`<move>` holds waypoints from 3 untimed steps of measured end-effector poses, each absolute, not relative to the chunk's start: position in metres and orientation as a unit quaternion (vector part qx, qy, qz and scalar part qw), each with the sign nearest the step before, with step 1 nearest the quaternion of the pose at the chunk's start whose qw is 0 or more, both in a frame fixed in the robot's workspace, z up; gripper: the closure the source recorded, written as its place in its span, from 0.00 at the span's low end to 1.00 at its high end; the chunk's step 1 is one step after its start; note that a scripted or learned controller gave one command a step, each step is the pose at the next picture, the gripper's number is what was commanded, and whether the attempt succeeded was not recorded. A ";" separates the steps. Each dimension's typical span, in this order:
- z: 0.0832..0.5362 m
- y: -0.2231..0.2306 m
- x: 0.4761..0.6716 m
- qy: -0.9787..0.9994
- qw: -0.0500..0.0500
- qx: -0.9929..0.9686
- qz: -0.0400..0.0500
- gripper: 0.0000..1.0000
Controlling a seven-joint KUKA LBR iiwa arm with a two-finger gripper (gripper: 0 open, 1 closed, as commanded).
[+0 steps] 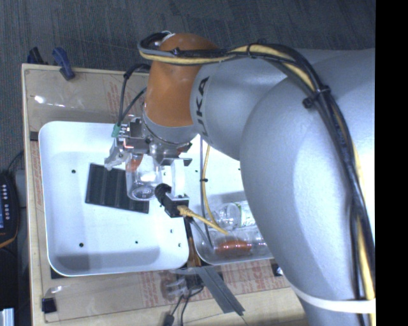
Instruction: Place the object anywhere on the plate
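Hovering over the left bin (64, 191), my end effector (141, 167) hangs below the orange band (175, 79) of the arm (287, 159), right above the inner edge of a dark rectangular plate (108, 186). I cannot tell how its fingers stand; the wrist hardware hides them from my camera.

A clear, glassy object (141, 186) sits directly under the end effector, overlapping the plate's right end. I cannot tell whether it is gripped or resting, nor which way its long axis runs; its round rim seems to face up toward me.

The plate lies flat on the white bin floor, its long side running left to right with a slight tilt. The right bin (220, 255) holds clear plastic items (234, 215) and a reddish thing (233, 244), partly under the arm. Both bins rest on a pale wooden table (83, 95), with blue clamps (62, 62) at its far left corner and dark carpet (191, 19) beyond.
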State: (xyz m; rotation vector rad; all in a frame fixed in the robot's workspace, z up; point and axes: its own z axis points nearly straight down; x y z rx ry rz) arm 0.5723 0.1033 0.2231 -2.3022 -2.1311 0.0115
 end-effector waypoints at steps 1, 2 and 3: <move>0.202 0.068 0.609 -0.709 0.001 -0.705 0.003 1.00; 0.190 -0.017 0.625 -0.738 0.001 -0.675 0.002 1.00; 0.234 0.034 0.605 -0.700 0.001 -0.714 0.002 1.00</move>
